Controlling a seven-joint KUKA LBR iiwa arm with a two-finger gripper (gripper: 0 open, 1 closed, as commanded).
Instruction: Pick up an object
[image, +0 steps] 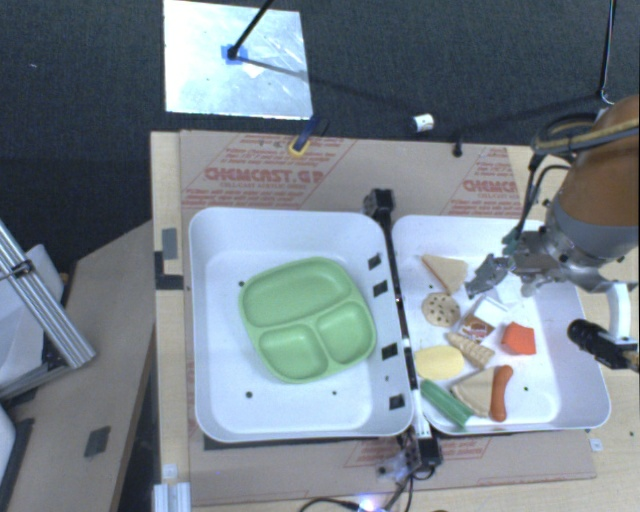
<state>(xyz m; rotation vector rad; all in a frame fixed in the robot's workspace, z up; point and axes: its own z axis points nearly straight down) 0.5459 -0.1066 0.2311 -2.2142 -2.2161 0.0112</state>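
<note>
Camera view gives me dark carpet around a cardboard-topped bench (260, 165), two white bins (green tray (306, 318) left). My gripper (487, 275) hangs open over the right bin (570, 405); the cookie (439, 309) lies just lower-left of its fingertips, apart.

Both white bins (290, 225) look like smooth, faintly glossy plastic, as does the matt green tray (305, 318) well left of the gripper (492, 273). The gripper looks like dull grey metal. Beyond the bins lies brown printed cardboard (265, 172), then a shiny foil-like sheet (238, 62) on rough dark carpet (75, 90).
</note>
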